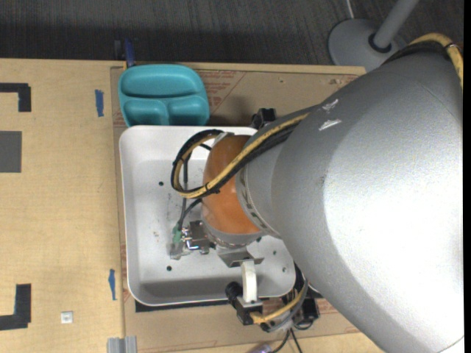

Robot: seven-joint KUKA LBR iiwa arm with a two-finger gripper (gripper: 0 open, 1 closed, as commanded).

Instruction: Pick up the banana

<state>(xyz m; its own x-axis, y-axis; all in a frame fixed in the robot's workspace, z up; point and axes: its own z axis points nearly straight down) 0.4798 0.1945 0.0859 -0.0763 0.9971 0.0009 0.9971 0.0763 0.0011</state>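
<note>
The arm (353,197) hangs low over the white bin (143,197), covering most of it, beside a teal tray (163,94) at the bench's far edge; banana and grip state cannot be told, so lift clear and check.

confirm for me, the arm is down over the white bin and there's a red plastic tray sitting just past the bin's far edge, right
Not quite: the plastic tray is teal, not red. The camera view shows it just past the far edge of the white bin, and the arm is indeed down over that bin, its orange band above the bin floor.
</note>
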